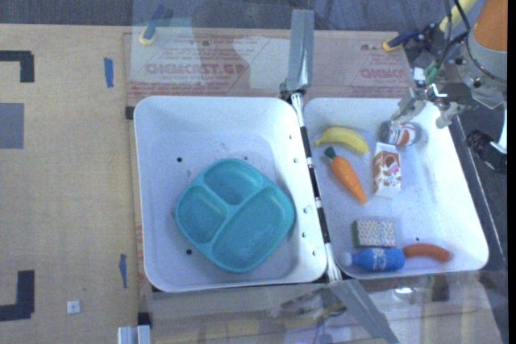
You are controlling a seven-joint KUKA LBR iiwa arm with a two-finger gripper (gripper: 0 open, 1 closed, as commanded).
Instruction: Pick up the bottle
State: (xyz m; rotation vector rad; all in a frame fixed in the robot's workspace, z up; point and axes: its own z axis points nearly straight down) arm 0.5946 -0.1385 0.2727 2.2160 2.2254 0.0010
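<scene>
- blue bottle (pixel 377 259) with white cap, laid flat on its side, cap end pointed left
- located at near edge of right bin, touching nothing above it

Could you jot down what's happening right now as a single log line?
pincer: above can, right bin's far corner | bottle: lying at near edge, untouched, beside sponge and sausage | left bin: teal tray

Bench (pixel 64 197) bearing two white bins (pixel 161 133)
</scene>
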